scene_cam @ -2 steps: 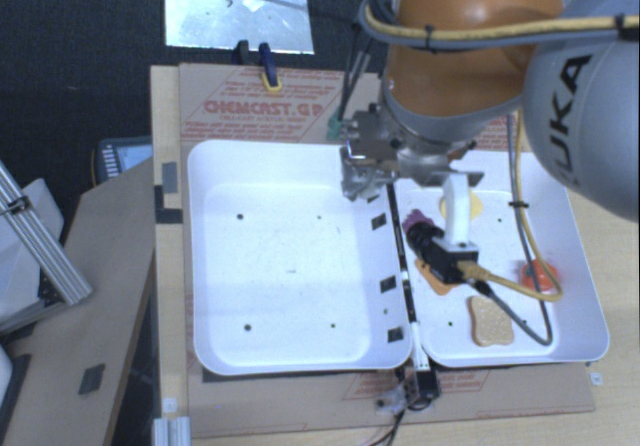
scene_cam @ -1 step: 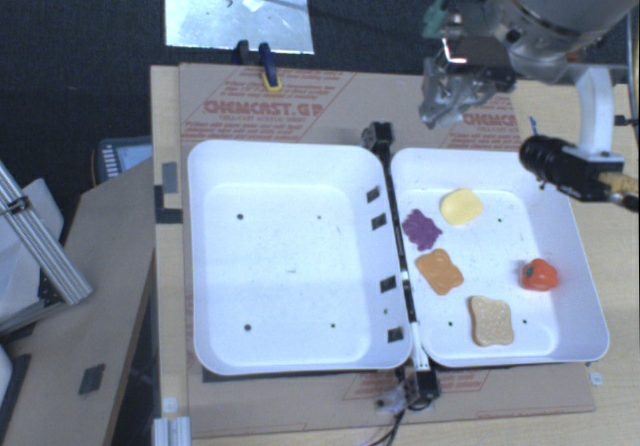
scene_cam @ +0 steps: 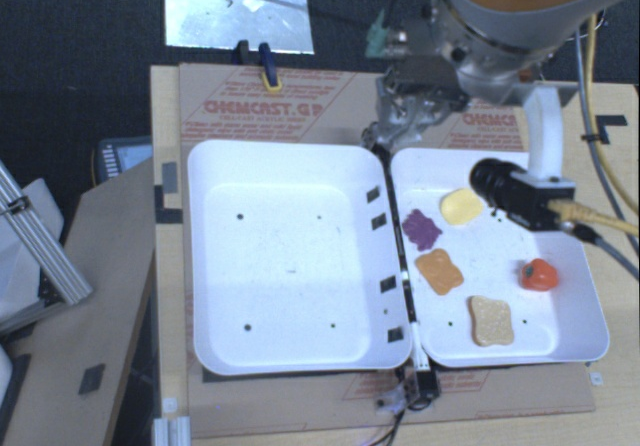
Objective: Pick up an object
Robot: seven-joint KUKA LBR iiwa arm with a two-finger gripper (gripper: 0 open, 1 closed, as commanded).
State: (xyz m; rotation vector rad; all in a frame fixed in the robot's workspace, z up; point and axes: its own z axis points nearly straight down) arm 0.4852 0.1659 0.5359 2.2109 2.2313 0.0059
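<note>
Several small toy foods lie in the right bin (scene_cam: pixel 590 334): a purple grape bunch (scene_cam: pixel 421 229), a pale yellow piece (scene_cam: pixel 462 206), an orange piece (scene_cam: pixel 439 271), a slice of toast (scene_cam: pixel 491 321) and a red pepper (scene_cam: pixel 539 275). My gripper (scene_cam: pixel 397 130) hangs over the far rim where the two bins meet, above and behind the grape bunch, with nothing seen in it. The arm's grey wrist (scene_cam: pixel 500 44) covers the right bin's far corner.
The left bin (scene_cam: pixel 230 334) sits beside the right one, joined by black clips (scene_cam: pixel 388 284) along the shared edge. A black cylinder on a white bracket (scene_cam: pixel 512 192) juts over the right bin near the yellow piece. Cables (scene_cam: pixel 600 224) run off to the right.
</note>
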